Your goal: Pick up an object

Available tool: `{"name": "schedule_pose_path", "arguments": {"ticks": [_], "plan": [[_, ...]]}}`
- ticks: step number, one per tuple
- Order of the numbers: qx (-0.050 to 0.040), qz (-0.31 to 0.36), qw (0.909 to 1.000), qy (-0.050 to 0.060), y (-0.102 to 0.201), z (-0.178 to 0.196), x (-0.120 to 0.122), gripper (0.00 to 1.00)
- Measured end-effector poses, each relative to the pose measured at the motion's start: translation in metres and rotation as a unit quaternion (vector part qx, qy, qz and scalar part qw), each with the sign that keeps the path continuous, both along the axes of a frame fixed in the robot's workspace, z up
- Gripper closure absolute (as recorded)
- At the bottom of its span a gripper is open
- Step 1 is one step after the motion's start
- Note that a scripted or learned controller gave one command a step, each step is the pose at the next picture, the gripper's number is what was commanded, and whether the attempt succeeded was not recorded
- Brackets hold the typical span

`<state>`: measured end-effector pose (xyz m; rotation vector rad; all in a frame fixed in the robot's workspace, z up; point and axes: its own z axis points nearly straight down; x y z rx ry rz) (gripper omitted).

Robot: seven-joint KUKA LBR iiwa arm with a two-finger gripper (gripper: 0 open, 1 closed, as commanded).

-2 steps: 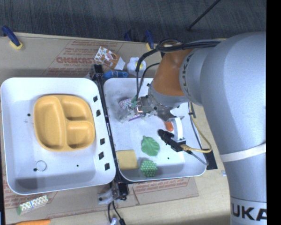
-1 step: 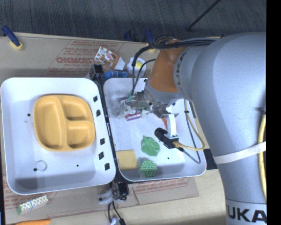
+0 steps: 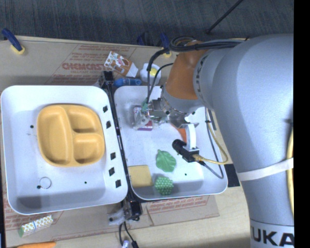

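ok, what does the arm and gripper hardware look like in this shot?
The arm is bulky, rounded and light grey, with an orange band above the wrist and white "UKA" lettering low on the body. Black cables loop around the wrist, and a yellow cable runs from a black connector. The gripper is a small metallic assembly.

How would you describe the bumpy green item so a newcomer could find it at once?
Start at the right-hand white bin. Look along its near edge, beside the yellow sponge block. The bumpy green ball sits there, round and knobbly, unlike the flat green leaf just above it.
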<state>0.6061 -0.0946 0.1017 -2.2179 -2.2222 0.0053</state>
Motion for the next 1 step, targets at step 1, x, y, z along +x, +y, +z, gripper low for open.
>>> {"name": "schedule_pose_path", "arguments": {"ticks": [1], "plan": [[0.0007, -0.021, 0.9998, -0.001, 0.0305, 0.1108, -0.0013, 1.0]]}}
